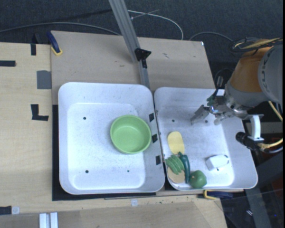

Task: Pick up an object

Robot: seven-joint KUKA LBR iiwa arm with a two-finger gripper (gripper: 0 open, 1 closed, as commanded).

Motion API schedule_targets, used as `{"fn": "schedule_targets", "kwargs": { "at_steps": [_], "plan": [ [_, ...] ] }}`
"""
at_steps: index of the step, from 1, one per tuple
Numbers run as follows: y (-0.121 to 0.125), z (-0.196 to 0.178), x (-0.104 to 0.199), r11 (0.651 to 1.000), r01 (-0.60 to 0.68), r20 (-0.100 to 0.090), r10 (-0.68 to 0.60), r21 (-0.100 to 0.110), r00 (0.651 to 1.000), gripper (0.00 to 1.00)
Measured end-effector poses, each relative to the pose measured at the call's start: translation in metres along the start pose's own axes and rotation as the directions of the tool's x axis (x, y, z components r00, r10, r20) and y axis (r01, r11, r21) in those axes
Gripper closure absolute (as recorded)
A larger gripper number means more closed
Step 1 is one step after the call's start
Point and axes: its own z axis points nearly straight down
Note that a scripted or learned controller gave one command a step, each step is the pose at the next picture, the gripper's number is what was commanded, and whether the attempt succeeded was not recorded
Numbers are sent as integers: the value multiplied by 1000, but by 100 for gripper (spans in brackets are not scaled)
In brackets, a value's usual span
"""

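Observation:
My gripper (208, 117) hangs over the upper right part of the right bin (190, 96), fingers spread open with nothing between them. Lower in that bin lie a yellow oval piece (175, 141), a green toy with a dark green handle (179, 164), a round green object (197, 178) and a small white object (217, 162). They lie below and to the left of the gripper, apart from it. A green bowl (130, 134) sits upright in the left bin (85, 103).
A grey pole (126, 25) slants down from the top to the seam between the bins. Cables (156, 18) run across the dark floor beyond the bench. The arm's orange band (247, 75) stands at the right edge.

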Motion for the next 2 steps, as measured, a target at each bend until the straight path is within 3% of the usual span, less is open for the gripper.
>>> {"fn": "schedule_targets", "kwargs": {
  "at_steps": [1, 2],
  "plan": [
    [0, 47, 1, 1000, 0, 3, 0, -7, 1000, 0],
    [0, 36, 1, 1000, 0, 1, 0, -5, 1000, 100]
  ]
}}
